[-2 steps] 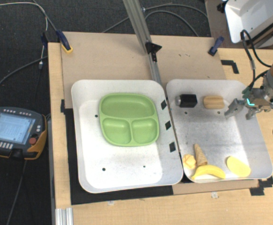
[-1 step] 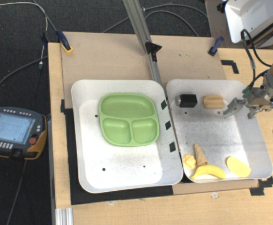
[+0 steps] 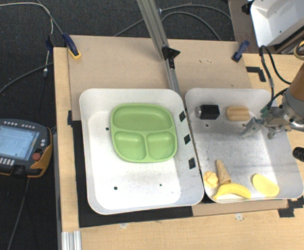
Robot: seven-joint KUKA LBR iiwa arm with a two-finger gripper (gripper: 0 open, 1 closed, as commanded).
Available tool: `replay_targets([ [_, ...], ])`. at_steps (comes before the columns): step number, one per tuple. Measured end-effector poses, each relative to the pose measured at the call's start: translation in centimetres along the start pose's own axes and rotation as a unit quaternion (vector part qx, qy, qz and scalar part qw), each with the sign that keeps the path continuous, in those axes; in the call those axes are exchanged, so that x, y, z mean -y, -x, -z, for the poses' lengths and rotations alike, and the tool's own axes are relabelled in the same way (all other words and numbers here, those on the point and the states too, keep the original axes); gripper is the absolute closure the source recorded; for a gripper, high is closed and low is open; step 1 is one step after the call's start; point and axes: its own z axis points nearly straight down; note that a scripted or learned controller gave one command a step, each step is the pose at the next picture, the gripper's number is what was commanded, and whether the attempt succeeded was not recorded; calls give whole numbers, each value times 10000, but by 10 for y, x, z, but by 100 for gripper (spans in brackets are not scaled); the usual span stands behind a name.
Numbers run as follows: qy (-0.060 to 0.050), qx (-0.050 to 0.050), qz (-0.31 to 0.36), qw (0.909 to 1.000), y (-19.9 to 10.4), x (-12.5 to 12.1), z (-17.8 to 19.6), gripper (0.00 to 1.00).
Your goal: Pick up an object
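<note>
Hovering fingers (image 3: 260, 127) spread, grasping nothing, wooden block (image 3: 238, 113) near, black block (image 3: 209, 111) beyond.

Two white bins (image 3: 97, 139) sit side by side. One green divided plate (image 3: 143, 132) lies left of centre. At lower right: one banana (image 3: 232, 191), one yellow slice (image 3: 265, 184), one cone (image 3: 223, 171). Higher up: one black block (image 3: 209, 111), one wooden block (image 3: 238, 113).

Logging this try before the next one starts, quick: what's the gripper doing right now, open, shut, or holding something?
Gripper: over the right bin near the wooden block, nothing seen between its fingers; open or shut cannot be told.
</note>
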Motion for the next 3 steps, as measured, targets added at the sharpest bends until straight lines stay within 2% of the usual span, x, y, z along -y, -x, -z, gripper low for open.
replay_targets([
  [1, -3, -3, 2, 10000, -1, 1, -53, 0],
  [2, 38, 9, 5, 10000, 0, -2, -38, 100],
  [3, 55, 20, 6, 10000, -2, 0, 6, 100],
])
